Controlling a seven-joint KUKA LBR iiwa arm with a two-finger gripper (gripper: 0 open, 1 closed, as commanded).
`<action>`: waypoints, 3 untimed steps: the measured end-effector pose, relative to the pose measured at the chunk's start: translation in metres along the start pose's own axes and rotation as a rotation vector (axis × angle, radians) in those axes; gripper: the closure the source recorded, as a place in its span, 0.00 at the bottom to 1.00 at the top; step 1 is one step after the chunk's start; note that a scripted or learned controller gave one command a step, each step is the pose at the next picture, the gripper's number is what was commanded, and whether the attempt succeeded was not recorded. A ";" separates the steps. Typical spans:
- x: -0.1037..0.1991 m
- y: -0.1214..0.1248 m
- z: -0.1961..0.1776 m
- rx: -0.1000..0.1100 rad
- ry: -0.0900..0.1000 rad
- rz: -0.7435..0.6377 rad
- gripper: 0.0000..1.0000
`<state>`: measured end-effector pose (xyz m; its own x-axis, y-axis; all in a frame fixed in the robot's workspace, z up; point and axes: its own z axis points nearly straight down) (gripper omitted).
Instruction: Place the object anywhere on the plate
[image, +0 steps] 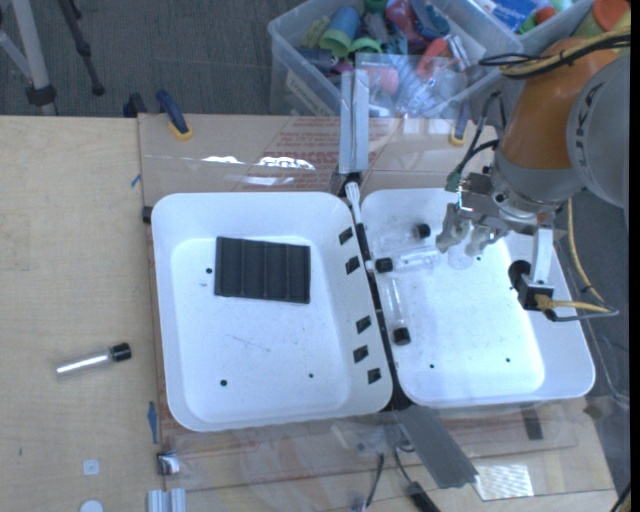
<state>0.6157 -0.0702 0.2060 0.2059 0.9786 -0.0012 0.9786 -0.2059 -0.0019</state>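
Claw (466, 240) of the grey and orange arm hung low over the far part of the shallow white right-hand bin (560, 370). Its own clutter and the glare on the bin floor hid how far open it stood and whether it had hold of anything; I could not tell.

Just beside the claw, toward the divider, lay a clear plastic tube with a black cap (412, 261), which I took for the likely object. A small black cap-like piece (423, 231) sat near the claw on the same side. Further from the claw, nearer the camera, lay a second clear black-capped tube (394, 305) along the divider. Well apart from the claw, across the divider, the black ribbed rectangular plate (263, 269) lay flat in the white left-hand bin (190, 390).

The risks looked plain. A round, slick tube lying flat could roll or squirt out of a closing grip, and a descent slightly off would nudge it against the divider. A tube pinched near one end might tilt and drop while crossing the divider. On the ribbed plate, a released tube could roll off the edge.
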 end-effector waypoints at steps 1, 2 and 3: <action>0.032 0.010 -0.158 -0.004 0.000 -0.399 1.00; 0.144 -0.035 0.022 0.001 0.001 -0.514 1.00; 0.230 0.003 -0.036 -0.004 0.001 -0.483 1.00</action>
<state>0.6665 0.1545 0.2422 -0.2723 0.9622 -0.0004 0.9622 0.2723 0.0019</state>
